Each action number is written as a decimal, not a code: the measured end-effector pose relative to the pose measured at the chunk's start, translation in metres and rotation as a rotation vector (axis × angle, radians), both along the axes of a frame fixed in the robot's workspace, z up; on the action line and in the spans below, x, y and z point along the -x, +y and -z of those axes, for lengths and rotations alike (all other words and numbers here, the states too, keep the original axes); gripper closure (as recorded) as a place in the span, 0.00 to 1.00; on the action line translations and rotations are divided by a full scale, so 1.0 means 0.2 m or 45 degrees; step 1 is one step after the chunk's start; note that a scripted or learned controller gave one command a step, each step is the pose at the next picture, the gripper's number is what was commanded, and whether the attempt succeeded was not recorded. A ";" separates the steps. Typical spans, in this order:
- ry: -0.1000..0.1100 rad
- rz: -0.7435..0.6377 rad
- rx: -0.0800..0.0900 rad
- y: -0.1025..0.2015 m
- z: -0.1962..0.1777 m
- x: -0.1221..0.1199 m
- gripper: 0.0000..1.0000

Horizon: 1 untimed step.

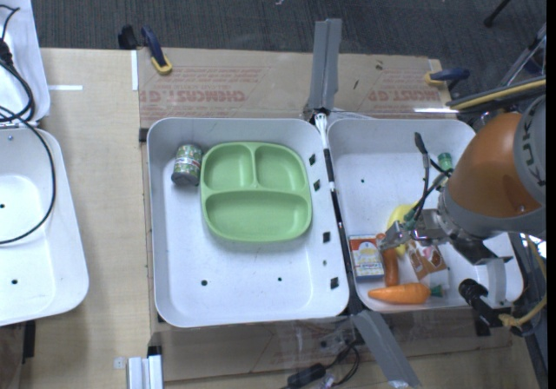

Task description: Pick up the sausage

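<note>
The sausage (391, 270), a short reddish-brown piece, lies near the front of the right bin (373, 161), between a small box (367, 259) and a brown packet (428, 261). My gripper (405, 236) hangs low just above and behind the sausage's far end, under the arm's orange band (495, 174). The sausage rests on the bin floor. An orange carrot (400, 294) lies crosswise just in front of it.
A yellow item (401, 215) sits partly hidden behind the gripper, and a green-tipped thing (445, 159) lies at the back right. The left bin (174, 283) holds a green divided plate (256, 192) and a small can (186, 164).
</note>
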State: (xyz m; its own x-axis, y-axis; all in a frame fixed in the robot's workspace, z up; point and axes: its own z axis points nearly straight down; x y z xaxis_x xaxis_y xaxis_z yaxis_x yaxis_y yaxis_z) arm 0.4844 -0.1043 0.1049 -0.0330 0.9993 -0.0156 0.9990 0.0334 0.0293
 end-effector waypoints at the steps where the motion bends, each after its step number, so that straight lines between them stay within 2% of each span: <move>1: 0.007 -0.113 0.001 0.00 0.00 -0.04 0.00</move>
State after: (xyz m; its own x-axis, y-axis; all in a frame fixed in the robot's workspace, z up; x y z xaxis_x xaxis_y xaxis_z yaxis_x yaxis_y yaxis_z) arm 0.4923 -0.1042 0.1048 -0.1212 0.9925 -0.0156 0.9923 0.1215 0.0240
